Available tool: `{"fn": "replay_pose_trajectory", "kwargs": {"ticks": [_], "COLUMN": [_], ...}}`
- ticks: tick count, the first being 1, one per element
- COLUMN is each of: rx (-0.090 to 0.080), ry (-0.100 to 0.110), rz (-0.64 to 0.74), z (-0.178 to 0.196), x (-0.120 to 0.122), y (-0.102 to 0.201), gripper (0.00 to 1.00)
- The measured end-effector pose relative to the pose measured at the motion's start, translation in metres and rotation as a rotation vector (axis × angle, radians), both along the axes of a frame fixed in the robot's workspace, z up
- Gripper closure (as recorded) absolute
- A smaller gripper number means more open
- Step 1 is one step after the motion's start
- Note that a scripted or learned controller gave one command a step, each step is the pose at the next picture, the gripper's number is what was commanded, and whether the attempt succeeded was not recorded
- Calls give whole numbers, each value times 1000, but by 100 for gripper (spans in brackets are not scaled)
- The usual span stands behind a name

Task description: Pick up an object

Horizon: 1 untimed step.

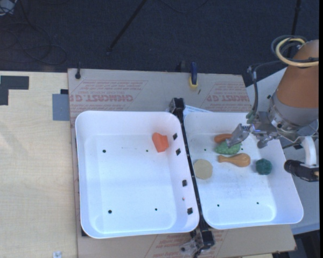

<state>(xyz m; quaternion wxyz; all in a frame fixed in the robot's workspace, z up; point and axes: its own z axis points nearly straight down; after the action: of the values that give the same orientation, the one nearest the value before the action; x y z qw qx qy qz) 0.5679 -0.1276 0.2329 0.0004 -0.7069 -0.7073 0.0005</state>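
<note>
In the right bin (pixel 280 211), the gripper (pixel 236 139) is hovering, finger spread unclear, over a green object (pixel 226 149); an orange piece (pixel 222 138) and tan drumstick (pixel 236 159) are crowding it.

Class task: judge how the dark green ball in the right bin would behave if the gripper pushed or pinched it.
The dark green ball looks round, so a push would probably roll it across the right bin. Its fuzzy outline hints it is soft and light, perhaps squashing when pinched. It sits apart from the other items, so it likely moves alone.
</note>
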Motion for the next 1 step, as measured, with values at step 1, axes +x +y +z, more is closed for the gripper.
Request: {"fn": "replay_pose_trajectory", "kwargs": {"ticks": [1], "rx": [2], "ry": [-17], "rz": [8], "z": [232], "x": [-20], "y": [95], "gripper": [0]}}
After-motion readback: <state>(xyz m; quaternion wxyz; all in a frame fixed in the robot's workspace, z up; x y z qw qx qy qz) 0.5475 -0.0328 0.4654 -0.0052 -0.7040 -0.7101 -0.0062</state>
